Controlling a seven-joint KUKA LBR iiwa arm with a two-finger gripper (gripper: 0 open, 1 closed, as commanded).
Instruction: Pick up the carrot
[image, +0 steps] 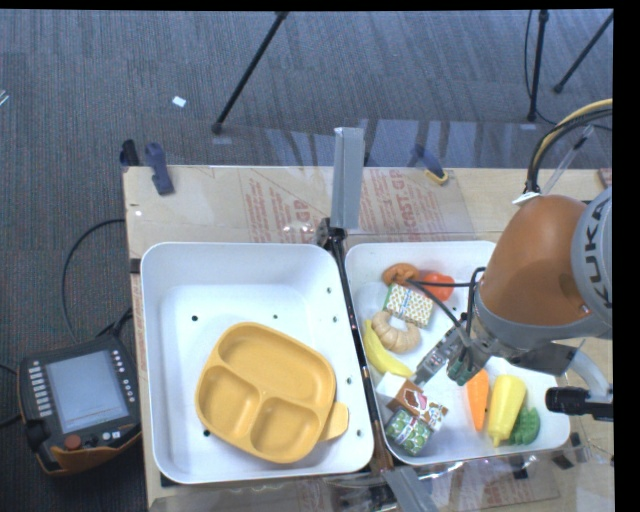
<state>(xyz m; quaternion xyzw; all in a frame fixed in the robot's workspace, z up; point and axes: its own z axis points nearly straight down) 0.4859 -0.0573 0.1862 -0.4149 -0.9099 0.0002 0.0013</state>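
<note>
Your gripper (452, 362) hangs low over the right bin (480, 250); finger spread can't be told. The carrot (478, 398) lies just right of it, touching nothing metal, beside the yellow corn (505, 405). A yellow tray (265, 392) sits in the left bin (170, 300).

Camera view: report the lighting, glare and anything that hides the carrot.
Camera view: even, soft light, with faint shadows under the yellow tray; pale reflections streak the clear panel along the bench's far edge; focus is fair, though small toys look soft; the arm's orange band blocks part of the right bin, and the gripper covers the carrot's upper end.
</note>
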